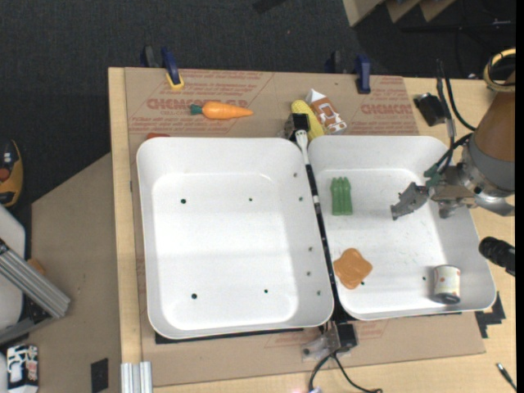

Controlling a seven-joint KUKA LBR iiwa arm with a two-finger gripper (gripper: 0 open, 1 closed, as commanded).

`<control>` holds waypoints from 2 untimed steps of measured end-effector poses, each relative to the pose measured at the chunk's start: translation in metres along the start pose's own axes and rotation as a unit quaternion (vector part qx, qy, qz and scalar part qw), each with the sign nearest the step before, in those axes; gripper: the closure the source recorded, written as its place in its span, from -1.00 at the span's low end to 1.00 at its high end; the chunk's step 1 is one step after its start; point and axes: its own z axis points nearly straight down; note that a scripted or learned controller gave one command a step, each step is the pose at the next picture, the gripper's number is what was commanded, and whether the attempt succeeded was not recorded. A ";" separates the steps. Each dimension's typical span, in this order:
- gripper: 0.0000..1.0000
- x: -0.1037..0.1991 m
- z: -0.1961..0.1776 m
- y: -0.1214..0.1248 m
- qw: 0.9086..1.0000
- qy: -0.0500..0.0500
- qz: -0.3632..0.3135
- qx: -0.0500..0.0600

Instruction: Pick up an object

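A grey arm (491, 166) is seen, banded in orange above the wrist. A grey metal gripper (407, 203) with dark, angular fingers is fitted at its end. Black cables are run along the arm's upper side.

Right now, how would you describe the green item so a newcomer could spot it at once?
Start at the right-hand white bin, the one the arm reaches over. Near its left wall, toward the far edge, lies the green ridged block, flat on the bin floor and left of the gripper. It is the bin's sole green thing: the orange piece and small white cylinder sit nearer the front.
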 end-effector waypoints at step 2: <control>1.00 -0.024 -0.081 0.008 1.000 -0.002 0.001 -0.005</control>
